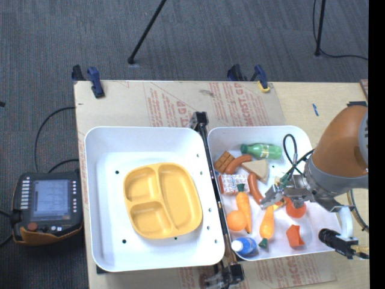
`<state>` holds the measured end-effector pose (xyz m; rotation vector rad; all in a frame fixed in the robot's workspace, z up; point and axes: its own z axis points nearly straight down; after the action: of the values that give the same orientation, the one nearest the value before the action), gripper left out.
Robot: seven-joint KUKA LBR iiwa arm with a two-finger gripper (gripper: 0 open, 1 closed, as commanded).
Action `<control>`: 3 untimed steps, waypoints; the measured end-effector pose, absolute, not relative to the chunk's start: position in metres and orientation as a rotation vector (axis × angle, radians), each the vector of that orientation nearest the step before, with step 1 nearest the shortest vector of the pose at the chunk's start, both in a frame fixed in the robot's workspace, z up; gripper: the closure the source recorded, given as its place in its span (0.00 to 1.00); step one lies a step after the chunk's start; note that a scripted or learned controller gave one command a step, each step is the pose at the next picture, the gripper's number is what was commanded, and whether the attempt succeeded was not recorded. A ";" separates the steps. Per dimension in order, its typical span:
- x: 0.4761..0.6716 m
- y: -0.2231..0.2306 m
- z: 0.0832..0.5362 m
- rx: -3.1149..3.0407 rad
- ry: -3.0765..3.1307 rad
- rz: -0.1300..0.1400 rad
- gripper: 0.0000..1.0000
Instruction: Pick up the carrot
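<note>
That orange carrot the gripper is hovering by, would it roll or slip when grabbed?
The carrot looks like smooth toy plastic, so probably stiff, light and somewhat slippery. Its tapered, rounded shape suggests it could roll or squirt sideways if pinched off-centre. A second carrot and an orange ball lie close by, so a nudge may jostle them.

1. Red printed lettering is being shown on the brown cardboard sheet [180, 101] under the bins, but the words are not being made out.
2. Print is being carried on a small red-and-white packet [232, 183] in the right bin [304, 136]; it is too small to be read.
</note>
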<state>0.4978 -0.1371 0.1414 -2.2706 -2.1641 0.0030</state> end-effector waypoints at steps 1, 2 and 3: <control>0.519 -0.158 0.086 -2.363 -2.059 0.000 0.00; 0.519 -0.160 0.096 -2.370 -2.053 0.001 1.00; 0.519 -0.160 0.096 -2.371 -2.051 0.002 0.00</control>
<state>0.5187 -0.1603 0.0964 -2.3713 -2.0510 0.0016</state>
